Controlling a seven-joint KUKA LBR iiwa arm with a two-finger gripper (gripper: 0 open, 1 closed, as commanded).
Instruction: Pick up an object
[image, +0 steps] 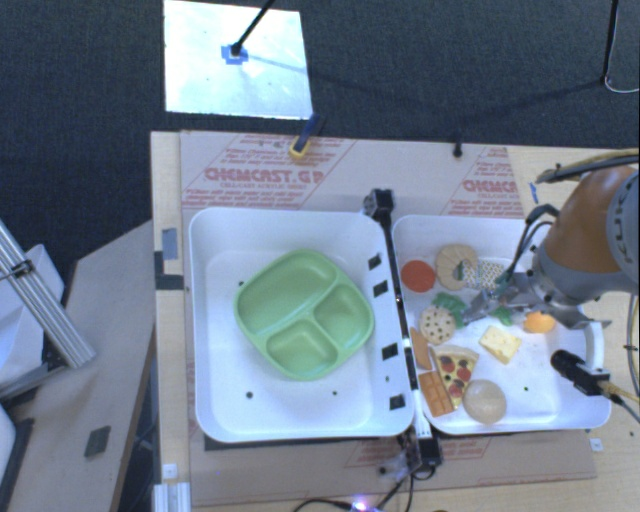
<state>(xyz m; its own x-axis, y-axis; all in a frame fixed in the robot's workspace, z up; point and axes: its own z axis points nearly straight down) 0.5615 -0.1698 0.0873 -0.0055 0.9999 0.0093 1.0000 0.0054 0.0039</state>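
The right bin (570, 415) holds several toy foods: a red disc (418, 275), a round tan cracker (457, 263), a speckled cookie (437, 324), a green piece (450, 303), a yellow cheese block (500, 343), a small orange piece (539, 322), a pizza slice (455, 367), an orange wafer (435, 393) and a pale round ball (485, 400). My gripper (482, 305) hangs low over the middle of this bin. It points left, just right of the green piece and above the cheese block. Nothing shows between its tips.
The left bin (220, 400) bears a green divided plate (303, 314). A black-clipped divider (392, 310) runs between the bins. The grey arm with its orange band (590, 235) covers the right bin's far right side. A black part (577, 373) juts over the bin's right rim.
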